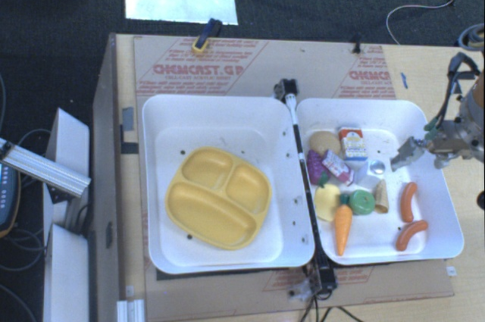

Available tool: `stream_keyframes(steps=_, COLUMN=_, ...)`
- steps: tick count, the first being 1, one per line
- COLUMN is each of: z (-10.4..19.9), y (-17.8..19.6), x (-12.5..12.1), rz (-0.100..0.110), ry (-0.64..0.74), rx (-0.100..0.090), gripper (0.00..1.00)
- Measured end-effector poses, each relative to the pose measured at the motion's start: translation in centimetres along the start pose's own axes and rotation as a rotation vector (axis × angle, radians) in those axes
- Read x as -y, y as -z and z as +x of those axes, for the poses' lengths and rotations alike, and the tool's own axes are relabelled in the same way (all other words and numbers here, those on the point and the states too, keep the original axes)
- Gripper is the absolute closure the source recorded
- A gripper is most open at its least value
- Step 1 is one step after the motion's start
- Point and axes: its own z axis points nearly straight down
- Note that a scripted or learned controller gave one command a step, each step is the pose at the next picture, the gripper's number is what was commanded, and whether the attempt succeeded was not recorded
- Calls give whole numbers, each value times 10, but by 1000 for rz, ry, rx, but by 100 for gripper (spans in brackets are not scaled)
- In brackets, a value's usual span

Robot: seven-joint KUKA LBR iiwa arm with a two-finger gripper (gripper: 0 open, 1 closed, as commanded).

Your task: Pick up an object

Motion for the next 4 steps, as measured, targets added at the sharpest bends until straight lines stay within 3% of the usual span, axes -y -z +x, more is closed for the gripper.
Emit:
stream_keyframes(steps=1, z=35, y=-149, x=-16, rz=4, ry=-1, rx=-2, gripper=0)
stream_keyframes(steps=2, z=60, y=-186, x=13, rz=-6, ry=-3, rx=2, gripper=0)
stream_keyframes(steps=3, z=61, y=-175, x=12, rz=-7, ry=-2, rx=1, gripper=100)
stream_keyframes(steps=4, z=126, y=-87, x=-36, rz=-2, ry=2, rx=-2, gripper=100)
